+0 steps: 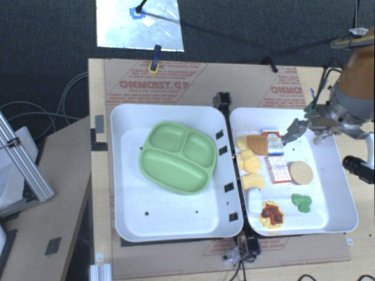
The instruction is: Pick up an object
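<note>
At the near edge of the right bin lies a small red and yellow toy food piece, lumpy in outline, and just to its right a little green leafy piece. A step farther back sit a yellow ridged piece by the divider and a round tan disc, like a biscuit or bun, toward the bin's right half. Between them rests a flat red and white packet with a pale panel of print too small to read. Behind that come another yellow piece, a paler yellow one at the divider, an orange-brown slab shaped like a slice of toast, and a second red and white carton with blue marks on it; its lettering cannot be made out either.

The left bin bears a light green divided plate with three compartments, lying flat near the bin's middle.

The brown board under both bins carries red printed lettering along its far strip, blurred and mirrored; it cannot be read with any certainty.

The gripper hangs over the far part of the right bin, just beside the second carton, its dark tip slanting down and leftward. Whether its tip is spread or closed cannot be told. Nothing shows held in it. The grey wrist and orange band rise to the right.
</note>
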### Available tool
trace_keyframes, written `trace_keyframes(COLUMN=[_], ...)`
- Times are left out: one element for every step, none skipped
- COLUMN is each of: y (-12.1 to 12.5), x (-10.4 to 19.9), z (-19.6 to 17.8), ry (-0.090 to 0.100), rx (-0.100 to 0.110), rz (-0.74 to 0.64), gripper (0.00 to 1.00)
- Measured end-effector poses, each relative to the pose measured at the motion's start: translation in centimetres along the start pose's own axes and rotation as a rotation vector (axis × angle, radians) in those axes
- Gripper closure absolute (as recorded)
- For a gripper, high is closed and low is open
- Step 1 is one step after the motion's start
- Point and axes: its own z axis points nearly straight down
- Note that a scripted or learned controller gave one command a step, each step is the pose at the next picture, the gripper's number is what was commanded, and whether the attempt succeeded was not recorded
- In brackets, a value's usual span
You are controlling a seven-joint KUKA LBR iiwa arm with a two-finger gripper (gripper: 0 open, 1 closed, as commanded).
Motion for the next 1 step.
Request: trace_keyframes(y=[0.2], x=[0.01], z=[-0.53], ry=[-0.001], rx=[-0.01], rz=[-0.002], gripper=[0.0])
